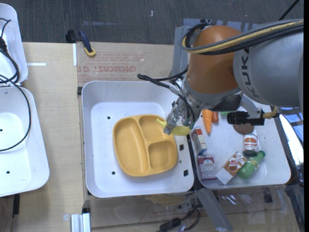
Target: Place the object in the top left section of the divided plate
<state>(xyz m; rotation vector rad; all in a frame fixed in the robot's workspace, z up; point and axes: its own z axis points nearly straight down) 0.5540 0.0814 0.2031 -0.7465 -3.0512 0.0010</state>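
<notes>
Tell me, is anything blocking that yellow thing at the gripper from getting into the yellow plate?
Nothing visible does. The yellow object sits at the gripper, right at the divided plate's right rim, and the plate's sections look bare. The other items lie in the right bin.

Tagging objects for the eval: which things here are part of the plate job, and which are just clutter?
Job:
- gripper, at the plate's right rim
- yellow object at the gripper tip; grasp unclear
- divided plate, left bin

Clutter, right bin:
- carrot
- green bottle
- small jar
- brown disc
- small cartons
</notes>
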